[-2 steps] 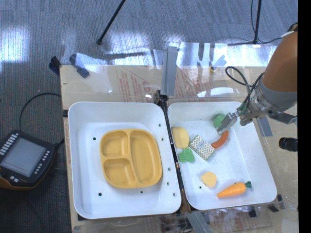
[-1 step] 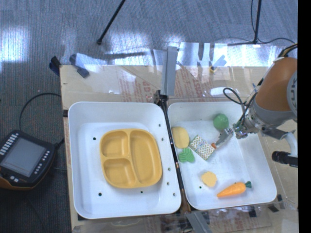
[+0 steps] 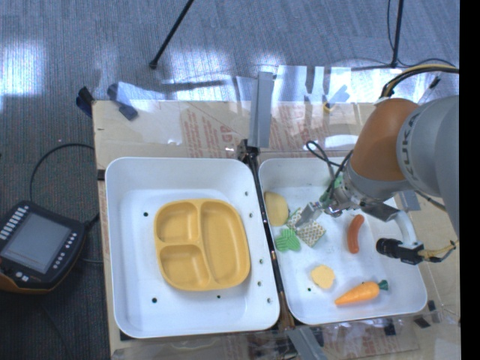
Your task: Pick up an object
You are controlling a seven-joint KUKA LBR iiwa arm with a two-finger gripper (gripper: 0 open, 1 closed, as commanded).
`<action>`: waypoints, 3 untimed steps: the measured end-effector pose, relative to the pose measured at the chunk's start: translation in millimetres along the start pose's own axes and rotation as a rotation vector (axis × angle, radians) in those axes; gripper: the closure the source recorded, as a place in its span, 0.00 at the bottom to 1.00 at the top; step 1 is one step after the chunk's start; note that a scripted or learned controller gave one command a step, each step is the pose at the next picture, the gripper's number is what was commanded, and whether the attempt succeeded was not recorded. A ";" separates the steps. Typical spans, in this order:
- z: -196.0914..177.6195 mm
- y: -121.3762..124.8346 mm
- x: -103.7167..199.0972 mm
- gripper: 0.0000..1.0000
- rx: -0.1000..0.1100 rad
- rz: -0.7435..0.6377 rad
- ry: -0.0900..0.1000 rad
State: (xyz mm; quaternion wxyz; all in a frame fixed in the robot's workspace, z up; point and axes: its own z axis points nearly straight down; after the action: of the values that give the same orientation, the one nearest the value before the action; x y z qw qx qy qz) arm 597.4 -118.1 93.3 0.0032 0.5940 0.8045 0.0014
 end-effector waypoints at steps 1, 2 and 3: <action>-0.5 2.8 -11.3 0.00 -0.002 0.140 0.004; -1.1 -51.0 -38.2 0.00 -0.005 0.232 0.002; -0.2 -46.0 -37.3 0.00 0.000 0.349 0.003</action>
State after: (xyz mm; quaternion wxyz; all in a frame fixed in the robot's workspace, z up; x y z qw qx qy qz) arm 564.4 -167.2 93.4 0.0019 0.7247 0.6890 0.0027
